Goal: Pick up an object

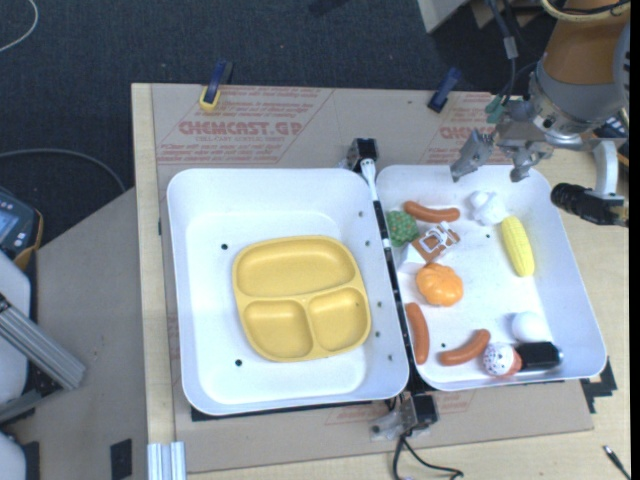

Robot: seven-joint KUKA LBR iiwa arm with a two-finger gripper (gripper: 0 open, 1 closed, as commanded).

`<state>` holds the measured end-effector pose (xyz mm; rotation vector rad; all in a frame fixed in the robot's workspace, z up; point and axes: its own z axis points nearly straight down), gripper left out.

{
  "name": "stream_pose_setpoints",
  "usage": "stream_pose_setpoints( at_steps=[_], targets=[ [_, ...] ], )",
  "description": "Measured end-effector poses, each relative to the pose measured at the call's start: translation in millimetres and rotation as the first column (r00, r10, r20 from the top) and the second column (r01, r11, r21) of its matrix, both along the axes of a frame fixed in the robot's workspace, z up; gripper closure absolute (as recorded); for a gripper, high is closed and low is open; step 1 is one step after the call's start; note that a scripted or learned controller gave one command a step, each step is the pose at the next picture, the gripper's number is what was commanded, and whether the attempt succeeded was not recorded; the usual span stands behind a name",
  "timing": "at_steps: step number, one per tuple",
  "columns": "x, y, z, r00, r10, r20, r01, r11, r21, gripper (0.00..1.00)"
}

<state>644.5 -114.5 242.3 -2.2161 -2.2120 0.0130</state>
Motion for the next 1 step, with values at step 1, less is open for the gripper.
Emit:
stream_pose_setpoints(
  at_steps=[1],
  targets=[
    [2.3, 0.0, 8.6, 1.000, 0.002, 0.014, -0.002, 1.000, -0.002, 0.00]
  ],
)
